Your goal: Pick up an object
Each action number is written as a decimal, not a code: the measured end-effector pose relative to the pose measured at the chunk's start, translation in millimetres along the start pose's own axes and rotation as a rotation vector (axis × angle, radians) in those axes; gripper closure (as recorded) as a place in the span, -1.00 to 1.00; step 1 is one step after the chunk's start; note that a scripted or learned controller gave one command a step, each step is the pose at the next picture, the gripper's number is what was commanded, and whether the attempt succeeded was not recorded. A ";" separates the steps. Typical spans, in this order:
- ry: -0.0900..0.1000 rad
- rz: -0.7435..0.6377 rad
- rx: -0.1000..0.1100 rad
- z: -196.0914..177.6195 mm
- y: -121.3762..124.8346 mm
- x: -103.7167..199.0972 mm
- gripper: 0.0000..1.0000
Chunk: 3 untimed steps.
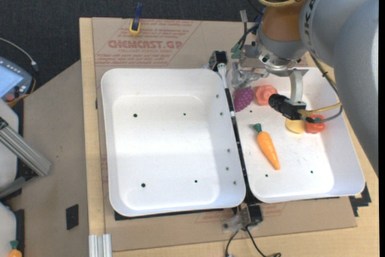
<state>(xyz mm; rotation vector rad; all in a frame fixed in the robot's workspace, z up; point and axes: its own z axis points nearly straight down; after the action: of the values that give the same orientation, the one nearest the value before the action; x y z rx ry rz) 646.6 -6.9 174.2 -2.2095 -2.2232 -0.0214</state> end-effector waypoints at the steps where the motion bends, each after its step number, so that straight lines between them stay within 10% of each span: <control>1: -0.013 0.004 0.010 -11.0 -51.7 25.2 1.00; 2: -0.014 0.005 0.005 -20.9 -48.9 24.2 1.00; 3: -0.012 0.000 0.011 -8.7 -92.0 103.4 1.00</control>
<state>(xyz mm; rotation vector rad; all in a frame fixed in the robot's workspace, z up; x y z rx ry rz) 553.9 95.8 183.9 -2.2097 -2.2245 0.0037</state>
